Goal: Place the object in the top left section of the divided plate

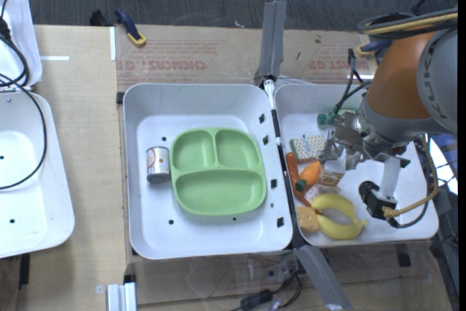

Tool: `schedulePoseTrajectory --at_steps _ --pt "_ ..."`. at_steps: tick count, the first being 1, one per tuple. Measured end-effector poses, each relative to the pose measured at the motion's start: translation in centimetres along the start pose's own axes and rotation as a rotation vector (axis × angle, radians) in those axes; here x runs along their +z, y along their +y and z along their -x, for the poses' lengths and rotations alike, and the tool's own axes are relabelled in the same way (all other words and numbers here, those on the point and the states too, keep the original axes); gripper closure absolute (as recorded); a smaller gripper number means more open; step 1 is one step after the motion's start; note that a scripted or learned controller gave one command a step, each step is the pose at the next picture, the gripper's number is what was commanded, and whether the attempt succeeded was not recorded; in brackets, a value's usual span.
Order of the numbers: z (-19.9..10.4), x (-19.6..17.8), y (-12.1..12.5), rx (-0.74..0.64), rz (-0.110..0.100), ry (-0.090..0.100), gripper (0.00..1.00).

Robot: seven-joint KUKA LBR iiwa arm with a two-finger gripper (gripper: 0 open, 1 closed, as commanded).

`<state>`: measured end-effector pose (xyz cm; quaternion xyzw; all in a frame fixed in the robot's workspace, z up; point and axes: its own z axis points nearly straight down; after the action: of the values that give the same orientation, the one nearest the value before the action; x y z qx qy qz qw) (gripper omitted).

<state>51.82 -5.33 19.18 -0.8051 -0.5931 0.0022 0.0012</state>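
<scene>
While plate (218,172) sits left, arm (408,87) over rt bin (415,229).

Divided plate (218,182): light green, plain.
Left bin (142,229): white, small dark holes.
Right bin (306,109): white.
Can (157,164): silver ends, reddish-brown label.
Banana (339,218): yellow.
Carrot (309,174): orange.
Packet (309,146): white, small multicoloured dots.
Arm (408,80): orange band, grey casing.
Gripper (339,151): grey metal, a green detail beside it.
Bench (189,54): tan board, red lettering.
Clamp (128,25): blue and yellow.
</scene>
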Motion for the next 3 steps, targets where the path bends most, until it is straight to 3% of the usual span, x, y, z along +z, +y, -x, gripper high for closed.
schedulePoseTrajectory --at_steps 1,2,3 --pt "-6.9 0.1 -3.6 0.092 0.004 -0.011 1.0" --pt "-14.5 0.1 -2.1 0.235 0.001 -0.002 1.0" --pt "-20.3 -0.9 -2.4 0.18 0.002 -0.002 1.0"
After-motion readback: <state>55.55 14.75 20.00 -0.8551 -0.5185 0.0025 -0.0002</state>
